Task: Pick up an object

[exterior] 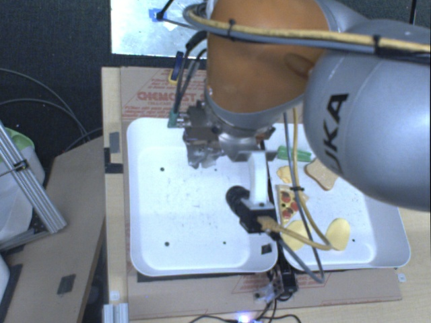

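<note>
My gripper [201,155] hangs over the upper middle of the left bin [155,200], a grey metal block under the big orange band of the arm. Nothing lies on the bin floor beneath it. The loose objects are in the right bin [387,244]: a green piece [298,155], a pale yellow chip [285,175], a tan toast-like piece [322,174], a pizza slice [289,204] and two yellow pieces [339,233] near the front. The arm hides much of that bin.
A white bracket [258,177] with a black fitting [241,206] and yellow cables hangs along the divide between the bins. Cardboard [145,93] lies under both bins. An aluminium frame [30,187] stands at the left.
</note>
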`<move>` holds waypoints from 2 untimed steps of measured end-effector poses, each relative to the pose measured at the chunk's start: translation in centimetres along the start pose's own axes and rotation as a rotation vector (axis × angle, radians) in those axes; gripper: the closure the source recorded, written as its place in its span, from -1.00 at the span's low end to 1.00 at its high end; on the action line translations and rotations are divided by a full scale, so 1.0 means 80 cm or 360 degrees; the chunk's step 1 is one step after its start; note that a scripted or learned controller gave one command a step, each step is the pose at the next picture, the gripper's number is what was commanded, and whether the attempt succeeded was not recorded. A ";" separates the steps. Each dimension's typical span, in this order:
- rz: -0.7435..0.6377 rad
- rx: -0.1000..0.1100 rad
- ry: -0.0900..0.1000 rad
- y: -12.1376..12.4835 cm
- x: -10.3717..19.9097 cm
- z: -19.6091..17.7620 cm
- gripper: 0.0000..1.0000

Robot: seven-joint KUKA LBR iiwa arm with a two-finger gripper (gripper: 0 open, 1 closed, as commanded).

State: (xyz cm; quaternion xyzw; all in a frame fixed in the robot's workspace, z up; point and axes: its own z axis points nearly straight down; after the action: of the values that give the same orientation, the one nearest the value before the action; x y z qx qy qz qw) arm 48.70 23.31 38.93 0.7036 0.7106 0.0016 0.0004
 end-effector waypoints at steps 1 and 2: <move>-0.0010 -0.0002 0.0001 0.001 0.001 -0.013 1.00; 0.0018 0.0013 -0.0008 0.058 0.000 0.131 1.00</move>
State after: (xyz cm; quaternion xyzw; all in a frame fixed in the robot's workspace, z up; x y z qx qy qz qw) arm 53.41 23.34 28.46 0.7076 0.7066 -0.0031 -0.0007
